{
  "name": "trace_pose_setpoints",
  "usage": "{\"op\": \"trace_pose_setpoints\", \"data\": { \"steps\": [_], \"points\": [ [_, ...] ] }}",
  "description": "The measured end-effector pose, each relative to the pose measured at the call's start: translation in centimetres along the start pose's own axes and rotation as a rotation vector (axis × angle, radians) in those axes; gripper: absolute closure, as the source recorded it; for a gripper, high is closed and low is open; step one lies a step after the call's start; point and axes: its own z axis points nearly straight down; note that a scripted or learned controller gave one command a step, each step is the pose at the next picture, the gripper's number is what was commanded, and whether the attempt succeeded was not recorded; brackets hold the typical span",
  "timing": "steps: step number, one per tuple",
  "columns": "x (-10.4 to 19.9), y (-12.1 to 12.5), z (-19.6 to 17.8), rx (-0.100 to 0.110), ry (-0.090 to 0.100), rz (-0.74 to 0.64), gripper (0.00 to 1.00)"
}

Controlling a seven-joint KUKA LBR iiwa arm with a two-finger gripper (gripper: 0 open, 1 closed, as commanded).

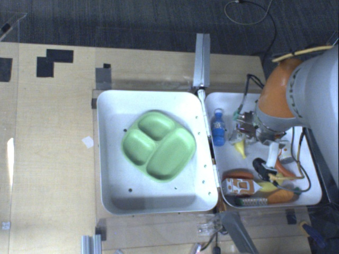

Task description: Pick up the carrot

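The arm comes in from the right, and my gripper (260,135) hangs low over the middle of the right bin (315,194). An orange tapered piece that looks like the carrot (285,168) lies just below and to the right of the gripper, partly hidden by cables and a black thing (260,166). Nothing is visibly held. A second, rounder orange thing (282,196) rests at the bin's front edge.
In the right bin a blue bottle (217,126) lies along the left wall. A yellow wedge (241,147) sits by the gripper, and an orange-and-white box (242,186) at the front. The left bin (111,194) holds a green divided plate (159,145).
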Motion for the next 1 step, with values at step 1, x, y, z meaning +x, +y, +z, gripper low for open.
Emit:
{"op": "trace_pose_setpoints", "data": {
  "steps": [1],
  "points": [
    [-5.15,1.13,-11.27,0.004,-0.003,0.129,1.00]
  ]
}}
